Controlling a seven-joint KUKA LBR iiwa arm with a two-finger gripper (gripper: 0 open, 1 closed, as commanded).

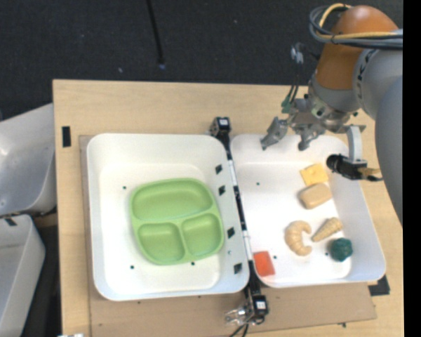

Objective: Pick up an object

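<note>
Orange block point(264, 263) lay nearest, at the right bin's point(266, 153) near-left corner. Gripper point(289, 137) hung open and empty over that bin's far edge, fingers splayed. Croissant point(299, 237), lengthwise toward the far side, lay mid-bin beside cone point(327, 229), teal ball point(340, 249), tan loaf point(314, 196), yellow wedge point(313, 173). Green tray point(175, 220) occupied the left bin point(109, 188).

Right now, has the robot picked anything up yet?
Not yet. The open two-finger gripper hangs over the far end of the right white bin with nothing between its fingers. The yellow cheese wedge, tan bread roll and curved croissant lie untouched. Reaching down and grabbing remain.
</note>
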